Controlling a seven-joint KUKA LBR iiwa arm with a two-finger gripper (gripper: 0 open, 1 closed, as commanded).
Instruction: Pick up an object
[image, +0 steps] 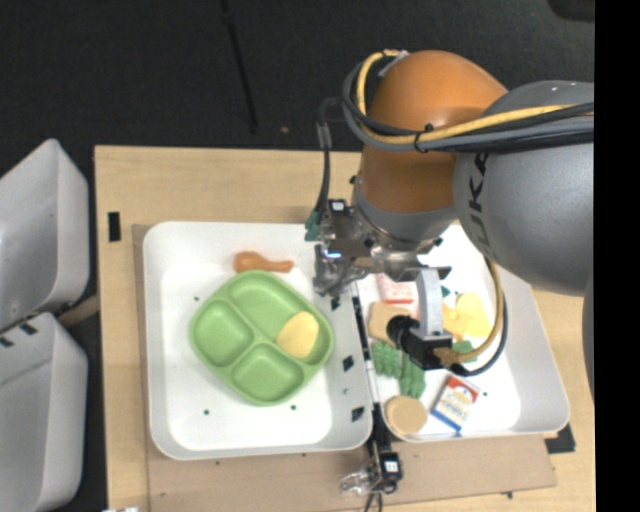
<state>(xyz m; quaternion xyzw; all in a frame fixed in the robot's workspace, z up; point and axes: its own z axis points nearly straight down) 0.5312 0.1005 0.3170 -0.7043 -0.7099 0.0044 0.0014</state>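
wooden bench (120, 300), white chairs (35, 230) — dark floor (150, 70)

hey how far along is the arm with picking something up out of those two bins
Nothing looks picked up yet. The green divided plate with a yellow piece in one compartment and the orange item lie in the left bin; the other objects lie in the right bin. In hand: the gripper sits low by the wall between the bins. Left: a grasp and a lift.

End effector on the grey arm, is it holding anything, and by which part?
Cannot be told: the end effector sits over the divide between the two shallow white bins, and no object shows between its fingers.
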